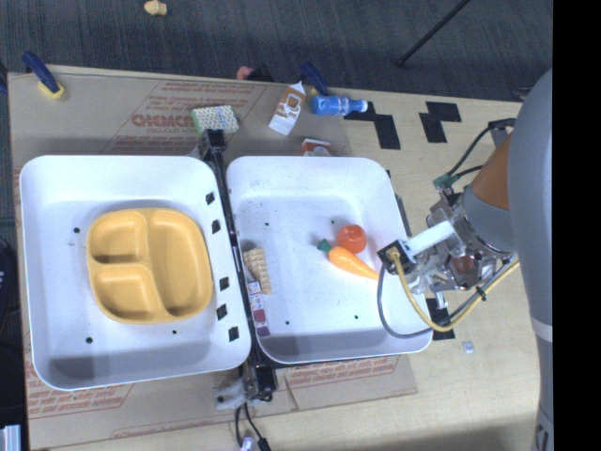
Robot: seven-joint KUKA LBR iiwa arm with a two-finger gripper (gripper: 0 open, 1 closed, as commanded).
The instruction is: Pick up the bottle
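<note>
**Bottle untouched outside the bins, arm parked at the right rim**

From where I stand, the pick has hardly begun. The bottle point(336, 106), blue with a pale cap end, lies on its side on the bench beyond the far edge of the right bin point(310, 181), on the cardboard sheet just past the rim. Nothing is touching it. The gripper point(427, 261) hangs over the right bin's right rim, well apart from the bottle, with yellow and black cables looping around it. I cannot tell how the tool is set; the wrist and cabling hide it. Everything is left to do: reach the far edge, close on the bottle, lift.

The right bin holds a carrot point(351, 262) and, touching it on the far side, a small red tomato point(351, 237), both near the right wall. A piece of corn point(255, 267) lies against the left wall. The left bin point(56, 186) holds a yellow divided plate point(148, 264), its three compartments bare. A small carton point(287, 109) sits just beside the bottle.
</note>
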